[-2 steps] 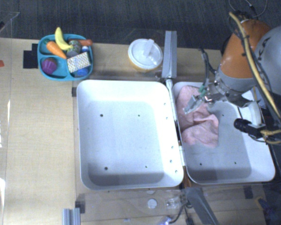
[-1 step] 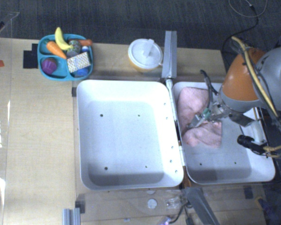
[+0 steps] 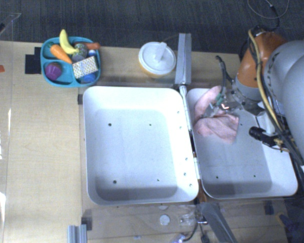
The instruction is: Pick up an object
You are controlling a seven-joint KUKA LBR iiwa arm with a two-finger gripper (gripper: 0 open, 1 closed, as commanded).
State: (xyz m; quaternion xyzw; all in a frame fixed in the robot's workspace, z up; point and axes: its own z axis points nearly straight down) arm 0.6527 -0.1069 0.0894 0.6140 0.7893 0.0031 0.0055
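A crumpled pink cloth [image 3: 218, 123] lies in the far left part of the right bin [image 3: 248, 166], close to the wall between the bins. My gripper [image 3: 219, 106] is low over the cloth's upper half, reaching in from the right and touching or nearly touching the fabric. The wrist and its cables hide part of the cloth beneath them. The orange band [image 3: 253, 59] of the arm stands above the bin's far right corner.
The left bin [image 3: 134, 146] sits beside the right one. Behind it on the bench are a blue tray of toy food [image 3: 71, 61] and a white lidded cup [image 3: 157, 58]. A grey metal post [image 3: 183, 59] stands between the bins at the back.
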